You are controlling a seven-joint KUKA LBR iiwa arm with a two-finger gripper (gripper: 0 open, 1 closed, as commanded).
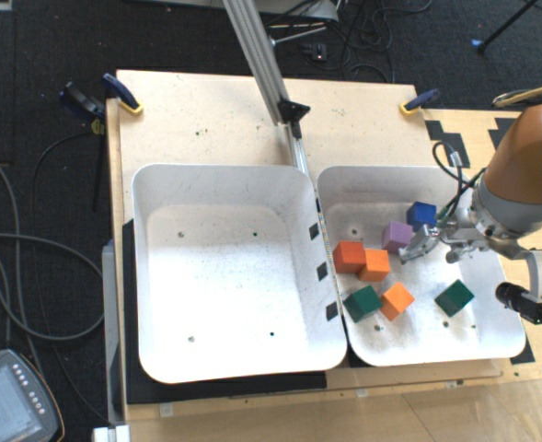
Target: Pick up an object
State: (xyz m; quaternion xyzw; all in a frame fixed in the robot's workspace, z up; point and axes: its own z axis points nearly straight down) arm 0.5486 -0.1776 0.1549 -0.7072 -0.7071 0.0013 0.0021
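End effector: the two-finger end effector (pixel 424 244) sits low over the right shallow white plastic bin (pixel 491 343), reaching in from the right on the grey arm with its orange band (pixel 526 150).
End effector state: I cannot tell whether it is wide or narrow; no block is seen within it.
Nearest blocks: a small purple cube (pixel 397 236) lies just to its left, very close to the tip; a small blue cube (pixel 422 214) lies just beyond it, towards the bin's far wall.
Further left: a red-orange cube (pixel 349 257) and an orange cube (pixel 375 265) touch each other, left of the purple cube.
Nearer the camera: a second orange cube (pixel 397 299) and a dark green cube (pixel 363 302) lie side by side below and left of the tip.
Below right: another dark green cube (pixel 455 297) lies apart from the rest, under the wrist.
Left bin: the second white plastic bin (pixel 160 201) lies well to the left, side by side with the right one.
Table: the pale wooden table (pixel 215 118) carries both bins.
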